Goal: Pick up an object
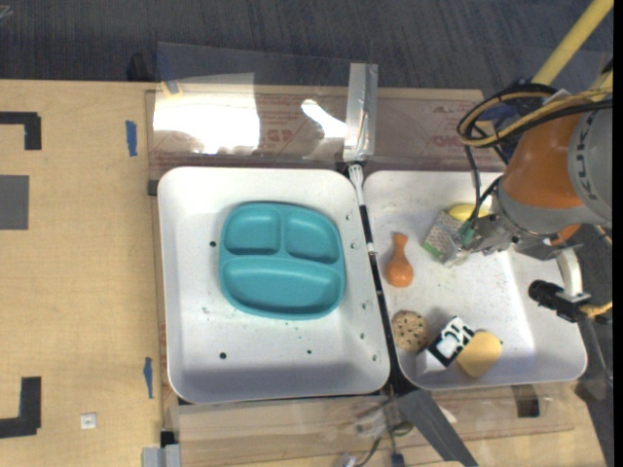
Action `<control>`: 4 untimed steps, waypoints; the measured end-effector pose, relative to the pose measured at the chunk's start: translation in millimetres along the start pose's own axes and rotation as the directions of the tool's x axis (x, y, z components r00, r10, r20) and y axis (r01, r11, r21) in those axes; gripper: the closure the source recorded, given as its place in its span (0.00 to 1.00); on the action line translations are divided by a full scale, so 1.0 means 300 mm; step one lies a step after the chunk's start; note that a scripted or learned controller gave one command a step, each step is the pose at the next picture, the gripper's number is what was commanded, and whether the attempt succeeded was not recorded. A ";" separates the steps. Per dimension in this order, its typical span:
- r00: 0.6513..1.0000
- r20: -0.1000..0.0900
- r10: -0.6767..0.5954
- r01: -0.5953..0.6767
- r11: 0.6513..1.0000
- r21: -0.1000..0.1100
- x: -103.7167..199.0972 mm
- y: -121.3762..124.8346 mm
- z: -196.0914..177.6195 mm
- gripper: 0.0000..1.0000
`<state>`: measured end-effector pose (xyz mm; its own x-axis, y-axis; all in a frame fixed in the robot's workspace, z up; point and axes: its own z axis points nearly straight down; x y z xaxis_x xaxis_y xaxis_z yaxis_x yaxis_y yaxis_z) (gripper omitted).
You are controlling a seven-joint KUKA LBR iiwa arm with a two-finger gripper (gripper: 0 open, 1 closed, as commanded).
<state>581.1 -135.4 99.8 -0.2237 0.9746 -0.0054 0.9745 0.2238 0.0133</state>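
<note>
My arm (550, 168) reached in from the right edge of the frame, the orange band sitting over the upper right part of the right bin (506, 358). My jaws (450, 236) were down in the upper middle of that bin, at a small grey-green object (443, 239). I could not tell how far open they were, nor whether the object sat between them or merely beside them. A yellow item (460, 211) showed just above and right of that spot, partly hidden by my wrist.

Other contents of the right bin: an orange pear-shaped piece (399, 262) near the left wall, apart from the jaws. In the lower part of the bin, a round speckled cookie-like piece (408, 328) by the lower left corner; to its right, a black-and-white block (449, 341) touching a tan rounded object (480, 352).

The left bin (185, 290) held a teal divided plate (282, 260), lying flat in its middle, three compartments up.

Both bins rested side by side on the surface (68, 261), with a clear plastic sheet (253, 105) standing behind the left one at the upper centre of the frame.
</note>
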 end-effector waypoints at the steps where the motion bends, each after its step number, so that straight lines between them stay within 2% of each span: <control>1: 1.000 -0.001 0.000 0.000 1.000 0.001 0.001 -0.001 0.002 0.00; 2: 0.954 -0.001 0.300 -0.300 0.954 0.008 0.069 0.132 0.044 0.00; 3: 0.955 0.001 0.297 -0.297 0.955 0.003 0.069 0.139 0.001 1.00; 4: 0.955 0.001 0.297 -0.297 0.955 0.005 0.070 0.137 0.005 0.00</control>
<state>616.6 -105.9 98.9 0.0757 0.9971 -0.0021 0.9971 -0.0757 0.0092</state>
